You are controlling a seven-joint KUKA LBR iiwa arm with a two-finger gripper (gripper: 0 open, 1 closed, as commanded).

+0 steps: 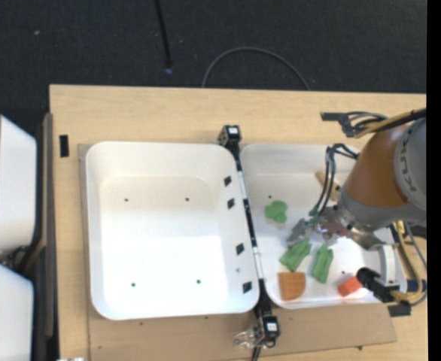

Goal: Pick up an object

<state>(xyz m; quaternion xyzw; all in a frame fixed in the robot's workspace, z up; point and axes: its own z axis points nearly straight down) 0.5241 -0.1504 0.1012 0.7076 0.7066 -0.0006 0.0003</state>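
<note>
Several small objects lie in the right bin (281, 164). A green lump (275, 211) sits near its middle. Two green blocks (296, 255) (323, 264) lie side by side nearer the front. At the front wall are an orange wedge (292, 285) and a small red piece (348, 286). My gripper (313, 233) hangs low over the right bin, just above and between the two green blocks and right of the green lump. Nothing is visibly lifted.
The left bin (168, 224) sits beside the right one, with a black-clipped divider (243, 224) between them. The arm's orange band (375, 173) and cables cover the right bin's far right side. White boxes (10, 194) stand at the left edge.
</note>
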